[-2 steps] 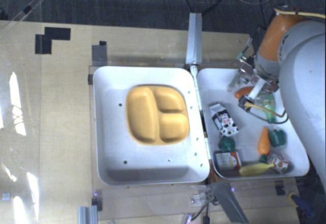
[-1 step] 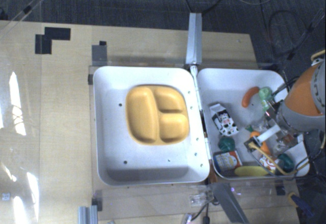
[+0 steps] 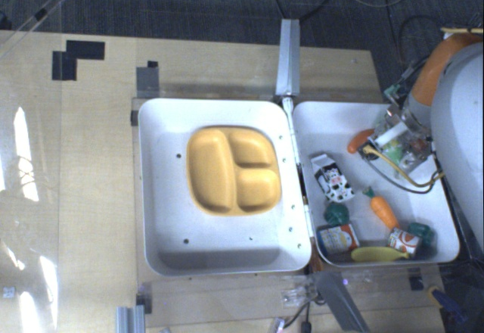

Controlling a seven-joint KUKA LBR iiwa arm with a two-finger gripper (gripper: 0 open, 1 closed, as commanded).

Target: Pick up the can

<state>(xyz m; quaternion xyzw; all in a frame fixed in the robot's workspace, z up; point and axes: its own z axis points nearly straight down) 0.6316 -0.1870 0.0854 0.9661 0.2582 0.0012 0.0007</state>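
Observation:
The can [image 3: 403, 241], small with a red and white label, lies on its side near the front right corner of the right bin [image 3: 325, 116]. A green item [image 3: 423, 233] touches it on the right and a yellow banana [image 3: 378, 253] lies just in front of it. My gripper [image 3: 391, 144] hangs over the back right part of that bin, well behind the can and apart from it. The wrist and its cables hide the gripper's tip.
The right bin also holds an orange carrot [image 3: 383, 210], a white and black carton [image 3: 331, 176], a green toy [image 3: 336, 212], a small labelled box [image 3: 338, 237] and an orange piece [image 3: 359, 142] beside the gripper. A yellow divided tray [image 3: 231, 169] sits in the left bin [image 3: 159, 195].

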